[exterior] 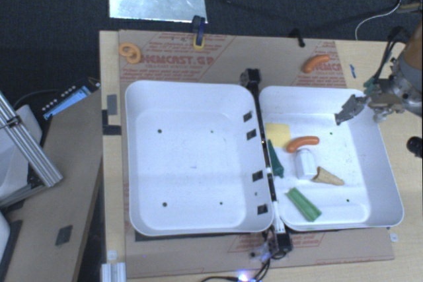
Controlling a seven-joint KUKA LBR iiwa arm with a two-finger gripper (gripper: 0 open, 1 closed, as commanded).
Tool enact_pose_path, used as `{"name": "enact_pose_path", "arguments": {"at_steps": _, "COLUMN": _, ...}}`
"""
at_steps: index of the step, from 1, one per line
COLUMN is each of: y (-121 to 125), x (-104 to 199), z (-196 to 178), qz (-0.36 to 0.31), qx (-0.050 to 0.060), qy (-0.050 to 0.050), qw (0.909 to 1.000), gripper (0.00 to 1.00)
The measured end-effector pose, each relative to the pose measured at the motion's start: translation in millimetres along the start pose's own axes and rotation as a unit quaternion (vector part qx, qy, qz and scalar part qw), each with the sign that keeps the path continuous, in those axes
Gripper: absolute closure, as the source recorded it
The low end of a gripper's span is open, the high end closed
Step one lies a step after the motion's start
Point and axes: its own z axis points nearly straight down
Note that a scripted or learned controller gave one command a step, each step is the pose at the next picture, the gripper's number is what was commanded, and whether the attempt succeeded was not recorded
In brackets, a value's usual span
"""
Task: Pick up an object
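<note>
- Two shallow white plastic bins are set side by side on a cardboard-covered bench; nothing is seen on the floor of the left bin [192, 155].
- In the right bin [370, 168] are held a flat yellow square [278, 134], an orange sausage-shaped toy [303, 142], a small white cylinder [305, 162], a tan cone-shaped piece [328, 176], a bright green block [303, 203] and a dark green strip [275, 162] against the dividing wall.
- A second orange sausage [316, 63] and an orange ring [129, 52] are left on the cardboard beyond the bins.
- The grey two-finger gripper [348, 110] is seen above the right bin's far right part, apart from the objects; whether its fingers are spread or closed cannot be told.
- Nothing is seen held by it.
</note>
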Motion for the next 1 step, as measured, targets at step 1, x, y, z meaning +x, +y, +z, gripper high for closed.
{"name": "enact_pose_path", "arguments": {"at_steps": 1, "y": 1.0, "x": 0.2, "z": -11.2, "qz": -0.002, "qx": -0.002, "qy": 0.000, "qw": 1.0000, "gripper": 1.00}}
